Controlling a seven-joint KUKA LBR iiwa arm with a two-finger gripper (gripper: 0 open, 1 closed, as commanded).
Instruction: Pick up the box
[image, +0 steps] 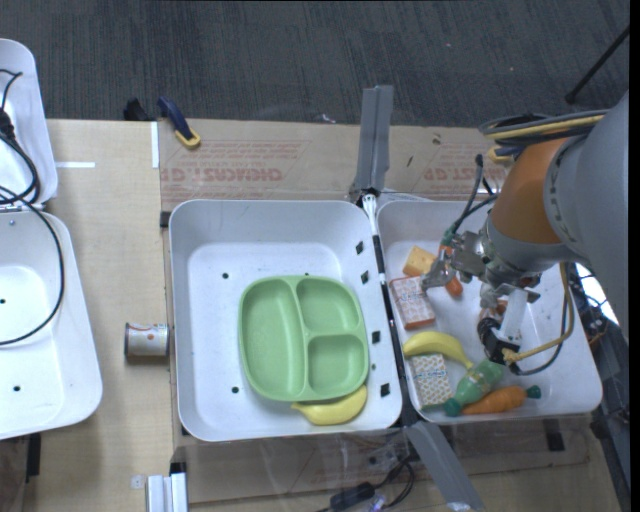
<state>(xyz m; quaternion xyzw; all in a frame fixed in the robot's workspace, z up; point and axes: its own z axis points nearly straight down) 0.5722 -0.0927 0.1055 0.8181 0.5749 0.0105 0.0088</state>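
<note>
Camera view: end effector (443, 272) poised low over right white plastic bin (570, 395), finger state impossible to tell. Small reddish rectangular cardboard box (412, 302) just left and below, flat near bin's left wall, long axis running up-down. Alongside: orange block (420, 261), yellow banana (436, 345), patterned carton (431, 379), green bottle (476, 384), carrot (496, 400). Left white bin (200, 300) holding green compartment tray (304, 336).

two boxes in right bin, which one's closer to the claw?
The reddish box, lying just left of the claw. The paler patterned box sits lower, past the banana.
</note>
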